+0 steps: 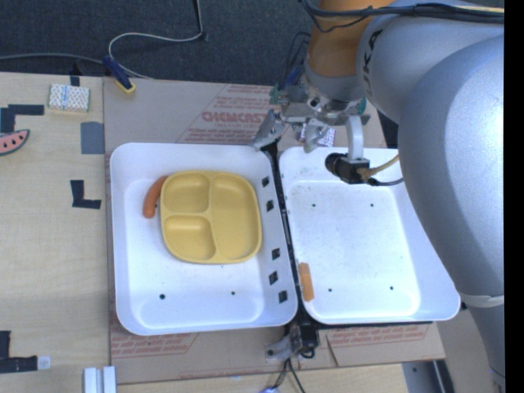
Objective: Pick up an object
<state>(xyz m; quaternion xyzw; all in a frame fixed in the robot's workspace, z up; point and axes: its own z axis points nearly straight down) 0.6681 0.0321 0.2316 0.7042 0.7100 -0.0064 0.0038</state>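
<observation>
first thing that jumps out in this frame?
The yellow divided plate in the left bin, with an orange sausage-like piece against its left edge. Then the grey arm filling the right side, its end effector at the far end of the divide between the bins. A small orange piece lies in the right bin.

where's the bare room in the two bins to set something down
Right bin: its floor is open from the carrot piece at its left wall across to the right wall. Left bin: a bare strip below the yellow tray. Crowded: the hot dog beside the tray.
</observation>
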